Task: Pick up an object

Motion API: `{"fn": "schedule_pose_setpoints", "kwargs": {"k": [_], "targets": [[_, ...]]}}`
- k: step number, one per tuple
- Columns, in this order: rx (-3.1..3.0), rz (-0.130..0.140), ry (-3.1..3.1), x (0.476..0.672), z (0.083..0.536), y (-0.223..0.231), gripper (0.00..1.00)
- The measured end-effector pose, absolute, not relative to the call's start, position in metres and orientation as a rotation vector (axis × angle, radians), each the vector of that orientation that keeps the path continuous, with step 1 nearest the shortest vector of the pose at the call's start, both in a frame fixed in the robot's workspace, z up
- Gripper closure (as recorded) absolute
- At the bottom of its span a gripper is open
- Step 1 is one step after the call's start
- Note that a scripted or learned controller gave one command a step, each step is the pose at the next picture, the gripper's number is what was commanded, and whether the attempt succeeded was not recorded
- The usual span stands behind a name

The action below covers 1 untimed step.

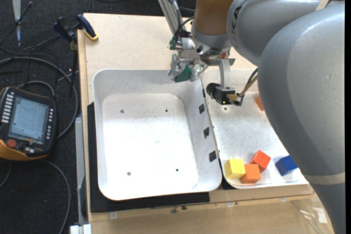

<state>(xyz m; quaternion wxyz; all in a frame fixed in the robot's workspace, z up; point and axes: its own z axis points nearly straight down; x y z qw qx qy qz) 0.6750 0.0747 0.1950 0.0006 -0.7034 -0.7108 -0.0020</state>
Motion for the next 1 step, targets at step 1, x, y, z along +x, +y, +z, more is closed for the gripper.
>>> {"fn": "schedule_pose_setpoints", "kwargs": {"k": [1], "targets": [[-2.216,0.0,-2.229,0.6749,0.2049,0.0689,1.0]]}}
